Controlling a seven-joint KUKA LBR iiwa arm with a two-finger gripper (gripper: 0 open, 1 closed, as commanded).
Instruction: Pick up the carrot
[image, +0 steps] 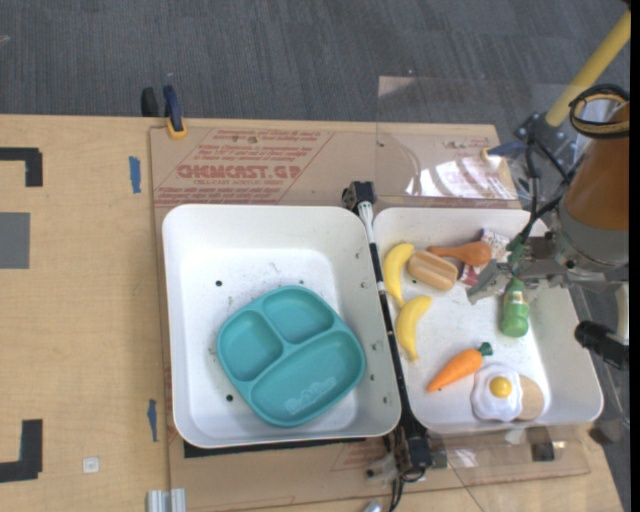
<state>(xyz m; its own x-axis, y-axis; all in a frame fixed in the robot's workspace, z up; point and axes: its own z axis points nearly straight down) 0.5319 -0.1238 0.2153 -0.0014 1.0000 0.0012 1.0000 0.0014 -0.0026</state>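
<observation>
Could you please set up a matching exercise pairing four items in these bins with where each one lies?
Things:
1. carrot
2. teal divided plate
3. fried egg
4. green bottle

Places:
A. in the left bin
B. at the near edge of the right bin, just right of the carrot
C. beside the pincer, in the right half of the right bin
D. in the right bin, below the two bananas and left of the fried egg

Pairs: 1-D, 2-A, 3-B, 4-C
</observation>
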